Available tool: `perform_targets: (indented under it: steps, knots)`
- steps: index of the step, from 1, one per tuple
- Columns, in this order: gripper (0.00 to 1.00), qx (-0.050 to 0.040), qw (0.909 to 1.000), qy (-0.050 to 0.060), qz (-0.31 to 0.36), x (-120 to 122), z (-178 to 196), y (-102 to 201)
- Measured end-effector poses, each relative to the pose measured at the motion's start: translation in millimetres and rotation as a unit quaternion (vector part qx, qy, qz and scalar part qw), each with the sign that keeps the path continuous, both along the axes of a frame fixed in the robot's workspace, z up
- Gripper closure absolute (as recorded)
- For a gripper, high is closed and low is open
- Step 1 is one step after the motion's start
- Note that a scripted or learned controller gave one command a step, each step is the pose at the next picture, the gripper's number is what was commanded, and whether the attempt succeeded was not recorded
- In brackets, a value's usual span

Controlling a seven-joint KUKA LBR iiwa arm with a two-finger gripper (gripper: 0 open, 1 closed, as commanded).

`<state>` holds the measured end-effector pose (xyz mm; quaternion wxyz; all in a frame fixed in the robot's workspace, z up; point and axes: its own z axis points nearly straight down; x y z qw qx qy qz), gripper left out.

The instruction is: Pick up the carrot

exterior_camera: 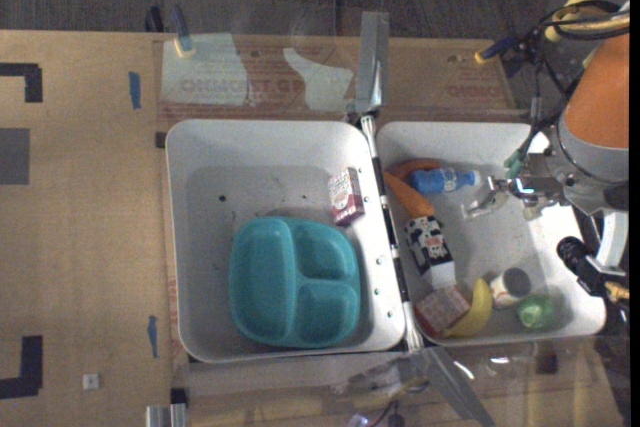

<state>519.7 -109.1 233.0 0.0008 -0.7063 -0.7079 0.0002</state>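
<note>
We locate one tapered orange carrot [411, 187] at the right bin's [560, 335] 10 o'clock corner, touching one blue plastic bottle [443, 180]. The gripper [488, 199], at 3 o'clock from it, has its fingers apart, clamping nothing. The left bin [200, 155] bears one teal sectioned tray [295, 281].

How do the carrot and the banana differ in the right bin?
The carrot is orange and lies at the bin's far left, beside the blue bottle; the banana is yellow and lies near the front wall. The carrot tapers along a fairly straight body; the banana curves. Both lie flat in the right bin, apart from the gripper.
</note>
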Motion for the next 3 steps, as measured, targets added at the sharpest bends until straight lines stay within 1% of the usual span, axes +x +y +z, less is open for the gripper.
perform_targets:
  steps: [1,2,3]
  knots:
    - [0.00,0.0011,0.9845,-0.013,-0.175,-4,-117,6]
    - [0.00,-0.0006,0.9893,0.000,-0.146,-40,4,66]
    - [0.00,-0.0005,0.9871,0.001,-0.160,-2,-49,60]
